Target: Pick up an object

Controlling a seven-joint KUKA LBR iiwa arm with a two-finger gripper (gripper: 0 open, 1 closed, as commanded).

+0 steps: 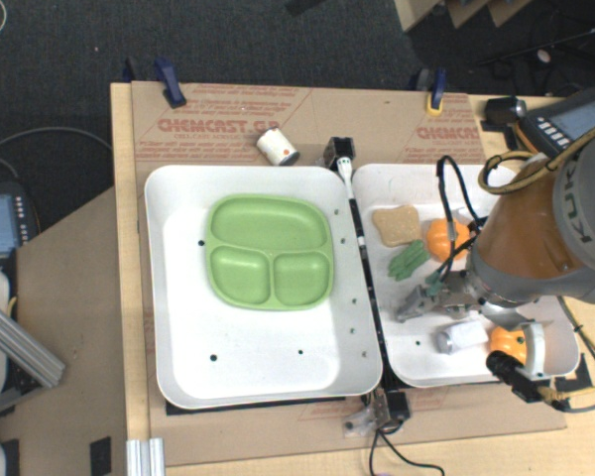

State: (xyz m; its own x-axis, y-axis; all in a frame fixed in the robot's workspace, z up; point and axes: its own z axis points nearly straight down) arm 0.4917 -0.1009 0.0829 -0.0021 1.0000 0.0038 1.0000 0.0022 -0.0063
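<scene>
My gripper is low in the right bin, near its left side, with the orange-banded wrist above it. It sits just below a green leafy piece, and I cannot tell whether they touch. A tan bread-like slab lies farther back. An orange round object rests beside the slab, partly behind a black cable. A white-grey cylinder lies to the gripper's right, toward the front of the bin, and next to it is a small orange item.
The left bin holds a green three-part plate. A black bar runs along the divide between the bins. A small white roll lies on the board behind the left bin. Cables loop above the arm.
</scene>
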